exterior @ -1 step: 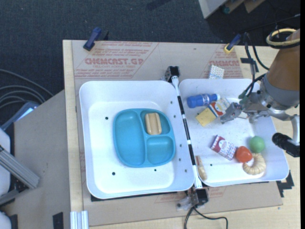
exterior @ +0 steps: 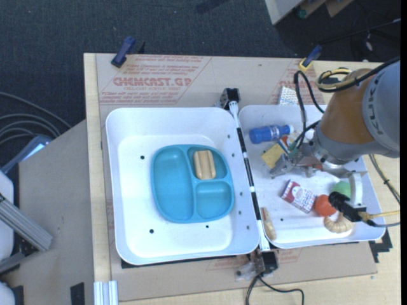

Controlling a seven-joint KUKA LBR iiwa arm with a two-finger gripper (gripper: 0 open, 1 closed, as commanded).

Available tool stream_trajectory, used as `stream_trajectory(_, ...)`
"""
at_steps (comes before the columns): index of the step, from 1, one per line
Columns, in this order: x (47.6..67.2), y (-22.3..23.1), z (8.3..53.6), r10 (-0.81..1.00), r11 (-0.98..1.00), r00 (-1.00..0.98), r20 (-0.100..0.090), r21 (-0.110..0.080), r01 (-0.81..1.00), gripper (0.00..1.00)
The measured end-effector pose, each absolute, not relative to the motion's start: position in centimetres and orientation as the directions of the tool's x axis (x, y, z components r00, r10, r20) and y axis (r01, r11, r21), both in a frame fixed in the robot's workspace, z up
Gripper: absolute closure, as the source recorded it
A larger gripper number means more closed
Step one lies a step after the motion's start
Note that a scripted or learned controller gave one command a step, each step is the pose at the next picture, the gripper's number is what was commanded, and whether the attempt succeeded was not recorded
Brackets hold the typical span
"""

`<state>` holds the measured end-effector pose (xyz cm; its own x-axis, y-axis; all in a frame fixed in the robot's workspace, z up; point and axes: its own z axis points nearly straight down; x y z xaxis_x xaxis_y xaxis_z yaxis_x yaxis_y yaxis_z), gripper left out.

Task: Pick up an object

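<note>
Yellow block point(exterior: 274, 155), flat and tilted, lying in the right bin point(exterior: 375, 234) just below a blue bottle point(exterior: 268, 134) with a white label, touching or just beside the gripper point(exterior: 289, 159) reaching in from the right. Fingers hidden under the wrist, so cannot tell whether spread or closed. Sitting nearby: a red-and-white packet point(exterior: 299, 196), a red piece point(exterior: 323, 204); in the left bin point(exterior: 127, 234), a blue tray point(exterior: 191, 183) carrying a tan roll point(exterior: 203, 164).

The arm point(exterior: 375, 116) is a thick, rounded grey casing with a broad orange band point(exterior: 343, 116) above the wrist, black and yellow cables looping around it, and a darker metal gripper point(exterior: 289, 161) mounted at its end.
</note>
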<state>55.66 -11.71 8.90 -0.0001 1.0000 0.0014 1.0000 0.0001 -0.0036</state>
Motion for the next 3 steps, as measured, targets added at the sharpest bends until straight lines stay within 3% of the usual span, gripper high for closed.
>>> stream_trajectory(1, 63.0, -9.8, 8.4, 1.000, 0.000, 0.000, 0.001, -0.005, 1.000, 0.00)
stream_trajectory(2, 63.0, -9.8, 9.4, 1.000, 0.000, 0.000, 0.001, -0.005, 1.000, 1.00)
stream_trajectory(3, 63.0, -9.8, 9.4, 1.000, 0.000, 0.000, 0.001, -0.005, 1.000, 0.00)
